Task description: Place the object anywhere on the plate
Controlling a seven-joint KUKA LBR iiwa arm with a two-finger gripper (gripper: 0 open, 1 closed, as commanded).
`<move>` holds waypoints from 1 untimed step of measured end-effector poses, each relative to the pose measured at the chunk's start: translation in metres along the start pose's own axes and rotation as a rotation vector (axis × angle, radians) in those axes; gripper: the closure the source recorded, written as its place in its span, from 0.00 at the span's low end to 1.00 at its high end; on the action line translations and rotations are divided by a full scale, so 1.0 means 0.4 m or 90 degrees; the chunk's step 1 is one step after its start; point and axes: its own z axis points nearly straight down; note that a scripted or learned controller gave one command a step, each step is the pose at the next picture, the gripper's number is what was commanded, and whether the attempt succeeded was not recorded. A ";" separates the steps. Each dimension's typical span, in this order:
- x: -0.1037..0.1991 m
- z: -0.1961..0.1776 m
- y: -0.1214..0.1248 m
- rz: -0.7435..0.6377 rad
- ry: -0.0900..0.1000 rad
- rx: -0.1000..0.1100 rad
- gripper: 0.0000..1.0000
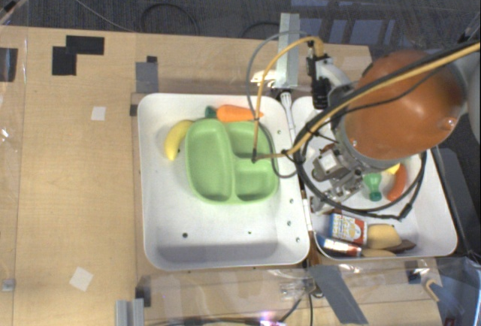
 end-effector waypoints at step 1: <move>0.055 0.045 -0.008 -0.125 -0.002 -0.003 1.00</move>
